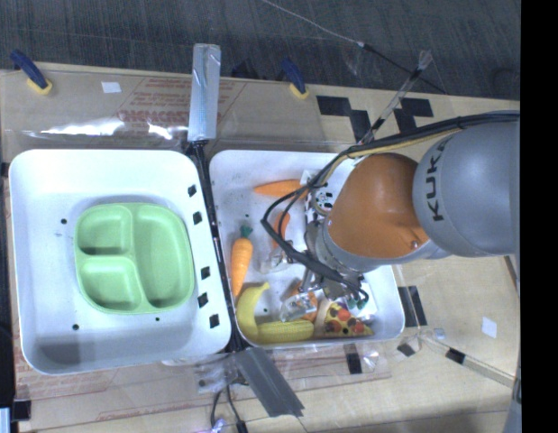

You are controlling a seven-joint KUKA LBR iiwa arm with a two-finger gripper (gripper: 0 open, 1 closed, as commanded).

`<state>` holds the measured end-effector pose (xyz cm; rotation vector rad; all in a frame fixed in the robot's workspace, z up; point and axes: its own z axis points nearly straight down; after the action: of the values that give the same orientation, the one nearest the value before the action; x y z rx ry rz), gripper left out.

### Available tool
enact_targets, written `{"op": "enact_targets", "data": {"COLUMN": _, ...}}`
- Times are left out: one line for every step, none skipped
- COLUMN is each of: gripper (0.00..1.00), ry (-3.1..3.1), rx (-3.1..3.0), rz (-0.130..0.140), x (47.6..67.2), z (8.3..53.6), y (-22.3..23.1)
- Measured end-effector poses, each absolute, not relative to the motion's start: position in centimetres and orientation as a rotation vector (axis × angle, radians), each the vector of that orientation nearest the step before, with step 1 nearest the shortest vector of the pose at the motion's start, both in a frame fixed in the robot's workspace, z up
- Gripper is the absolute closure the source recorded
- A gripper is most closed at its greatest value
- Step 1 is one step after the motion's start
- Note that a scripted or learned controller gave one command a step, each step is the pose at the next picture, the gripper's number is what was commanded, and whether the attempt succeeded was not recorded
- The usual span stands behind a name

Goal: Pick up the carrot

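An orange carrot (241,262) with a green tip lies upright along the left side of the right bin (226,179). A second orange carrot-like piece (277,188) lies near that bin's far edge. The arm's grey and orange wrist (378,210) hangs over the bin's right half, and the gripper (328,289) reaches down into the near right part, among small toys, well right of the carrot. Its fingertips are hidden by the wrist and clutter.
A yellow banana (260,318) curves along the right bin's near edge, beside several small colourful toys (342,318). The left bin (26,242) holds a green divided plate (132,256). Black cables loop by the wrist.
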<state>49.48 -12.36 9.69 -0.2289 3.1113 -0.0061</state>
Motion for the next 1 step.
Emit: {"op": "enact_targets", "data": {"gripper": 0.0, "ry": 3.135, "rx": -0.091, "rz": -0.006, "x": 54.92, "z": 10.3, "y": -9.43}}
